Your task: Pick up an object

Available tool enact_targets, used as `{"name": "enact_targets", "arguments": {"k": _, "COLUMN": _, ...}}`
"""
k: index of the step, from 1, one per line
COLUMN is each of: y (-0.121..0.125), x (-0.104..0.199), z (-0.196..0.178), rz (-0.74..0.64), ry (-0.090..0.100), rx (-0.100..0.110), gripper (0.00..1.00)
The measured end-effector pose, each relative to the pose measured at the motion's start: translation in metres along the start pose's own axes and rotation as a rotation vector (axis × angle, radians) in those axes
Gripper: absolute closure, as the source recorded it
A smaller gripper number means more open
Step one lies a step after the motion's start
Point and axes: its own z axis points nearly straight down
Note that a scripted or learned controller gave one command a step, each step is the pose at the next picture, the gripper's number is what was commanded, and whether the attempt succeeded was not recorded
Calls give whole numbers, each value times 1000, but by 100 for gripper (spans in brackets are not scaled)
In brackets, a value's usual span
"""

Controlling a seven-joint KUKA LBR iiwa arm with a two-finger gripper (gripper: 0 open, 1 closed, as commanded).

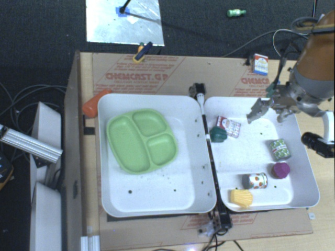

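Your arm runs off the right edge. The labels on the carton and can are too small to read.

Divided plate in left bin — can in right bin.

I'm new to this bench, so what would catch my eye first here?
The big green divided plate in the left bin stands out. Next, the arm's pincer above the right bin, which holds small items: a purple object, a yellow one, a small can.
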Motion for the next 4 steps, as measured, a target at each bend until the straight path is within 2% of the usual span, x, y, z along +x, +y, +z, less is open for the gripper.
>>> {"name": "enact_targets", "arguments": {"k": 1, "y": 22, "x": 11, "z": 98, "rz": 0, "ry": 1, "rx": 2, "gripper": 0}}
{"name": "enact_targets", "arguments": {"k": 2, "y": 57, "x": 6, "z": 178, "rz": 1, "ry": 0, "rx": -3, "gripper": 0}}
{"name": "enact_targets", "arguments": {"k": 3, "y": 31, "x": 13, "z": 193, "rz": 2, "ry": 0, "rx": 1, "gripper": 0}}
{"name": "enact_targets", "arguments": {"k": 4, "y": 33, "x": 13, "z": 182, "rz": 1, "ry": 1, "rx": -2, "gripper": 100}}
